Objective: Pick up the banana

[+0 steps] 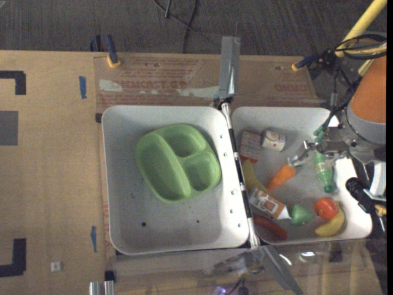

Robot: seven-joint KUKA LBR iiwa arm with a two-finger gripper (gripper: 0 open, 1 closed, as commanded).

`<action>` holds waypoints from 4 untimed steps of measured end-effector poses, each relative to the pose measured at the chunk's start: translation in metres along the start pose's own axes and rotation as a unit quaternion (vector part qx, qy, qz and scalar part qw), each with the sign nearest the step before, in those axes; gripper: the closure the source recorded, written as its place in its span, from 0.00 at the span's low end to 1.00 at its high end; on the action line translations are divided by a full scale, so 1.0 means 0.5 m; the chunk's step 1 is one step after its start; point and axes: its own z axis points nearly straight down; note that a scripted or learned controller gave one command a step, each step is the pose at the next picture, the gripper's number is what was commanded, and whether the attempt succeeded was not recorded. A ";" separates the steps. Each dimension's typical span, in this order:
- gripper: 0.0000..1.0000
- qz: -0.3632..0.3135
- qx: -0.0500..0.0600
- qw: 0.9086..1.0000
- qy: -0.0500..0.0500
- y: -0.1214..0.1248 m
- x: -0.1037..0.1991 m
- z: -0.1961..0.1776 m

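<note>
**Gripper above a crowded right bin**

Cardboard covers the bench (49, 183) under two white bins. Taking the right bin (288, 117) as landmark: the left bin (123, 220) beside it holds a green divided plate (178, 161). Inside the right bin, a banana (330, 225) lies in its near right corner, touching a tomato (326, 207); another yellow piece (252, 174), possibly a second banana, lies along its left wall. A carrot (280, 176) sits near its middle. The gripper (301, 158) hangs over the bin's centre-right, just above the carrot's tip, fingers seemingly parted around nothing, though they are blurred.
</note>
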 end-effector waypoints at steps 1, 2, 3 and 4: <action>0.00 0.089 -0.004 0.996 -0.001 -0.089 0.051 0.263; 0.00 0.229 -0.005 0.973 -0.001 -0.009 0.053 0.267; 0.00 0.384 0.000 0.923 -0.001 0.018 0.083 0.076; 0.00 0.359 0.001 0.933 0.000 -0.041 -0.062 0.039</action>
